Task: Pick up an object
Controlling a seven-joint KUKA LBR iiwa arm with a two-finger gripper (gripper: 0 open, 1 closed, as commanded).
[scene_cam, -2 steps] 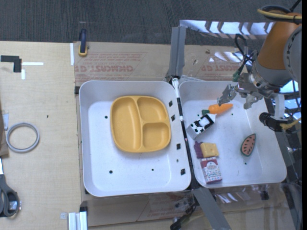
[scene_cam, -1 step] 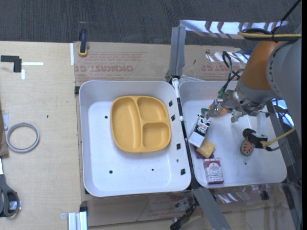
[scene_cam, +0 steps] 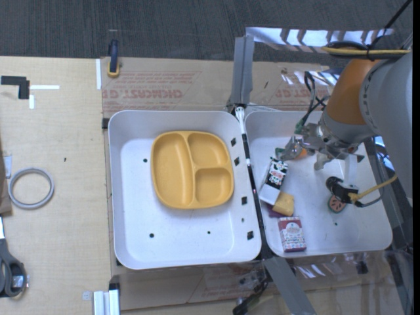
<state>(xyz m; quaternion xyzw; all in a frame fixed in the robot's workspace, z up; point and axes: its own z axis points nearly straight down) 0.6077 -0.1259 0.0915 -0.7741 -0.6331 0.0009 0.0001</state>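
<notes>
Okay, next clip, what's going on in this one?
The grey arm reaches in from the right, its hand low over the right bin, just beside a black-and-white carton. A yellow chunk and a red box lie nearer the front. The left bin holds a yellow divided plate. Nothing is visibly held.

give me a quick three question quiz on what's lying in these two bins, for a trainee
1. True or false: the yellow divided plate lies in the right-hand bin.
2. How many compartments does that plate have? A two, B three, C four.
3. Fill in: between the black-and-white carton and the red packet lies a ____.

Key
1. False: it lies in the left-hand bin.
2. B.
3. yellow wedge.
</notes>
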